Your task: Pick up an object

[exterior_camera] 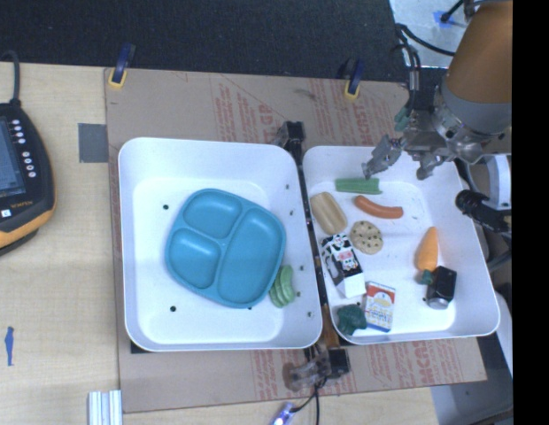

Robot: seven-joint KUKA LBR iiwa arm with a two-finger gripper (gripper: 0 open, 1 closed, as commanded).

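- Gripper (404,159) sits over the far edge of the right bin (469,326), fingers spread apart with nothing between them.
- Green stick (358,185) lies just beside the left fingertip; the sausage (379,208) is near it.
- Also in the right bin: bread roll (328,212), cookie (367,236), carrot (427,249), small carton (379,305).
- Left bin (142,237) holds a blue divided plate (225,247).
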